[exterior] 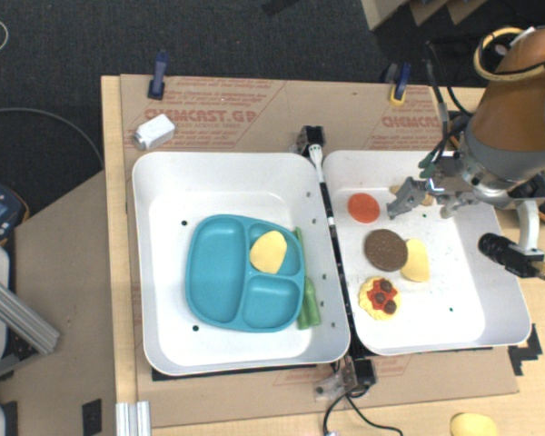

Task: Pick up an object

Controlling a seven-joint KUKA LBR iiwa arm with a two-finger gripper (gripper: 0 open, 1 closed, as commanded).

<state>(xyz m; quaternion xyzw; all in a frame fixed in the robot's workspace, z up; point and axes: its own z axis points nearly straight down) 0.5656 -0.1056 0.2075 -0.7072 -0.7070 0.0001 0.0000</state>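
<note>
The right bin (490, 321) holds a flat orange-red disc (364, 208), a brown round patty (385, 249), a yellow lump (417, 262) touching the patty's right side, and a small yellow pizza-like piece with red toppings (381, 298). My gripper (427, 203) hangs over the back of this bin, just right of the orange-red disc and above the patty. Its fingers (401, 202) are spread open with nothing between them.
In the left bin (163, 207) a teal divided plate (227, 280) carries a yellow lump (269, 252), with a green stick (306, 293) along the plate's right edge. A black bar (325, 209) runs between the bins. A white block (154, 132) lies at the board's back left.
</note>
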